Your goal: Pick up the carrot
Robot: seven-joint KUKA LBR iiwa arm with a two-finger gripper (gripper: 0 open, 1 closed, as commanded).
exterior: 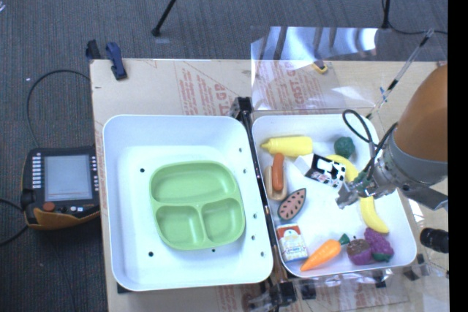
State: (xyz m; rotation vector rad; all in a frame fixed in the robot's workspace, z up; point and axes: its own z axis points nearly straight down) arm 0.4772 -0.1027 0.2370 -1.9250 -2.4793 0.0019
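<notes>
In right bin: carrot [323,253]; gripper [349,196] above

Dark grey carpet floor [88,4] surrounds the cardboard-topped bench [183,84].

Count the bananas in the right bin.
2: one banana just below the gripper, another banana partly under the cow-patterned card. More may be hidden under the arm.
</notes>
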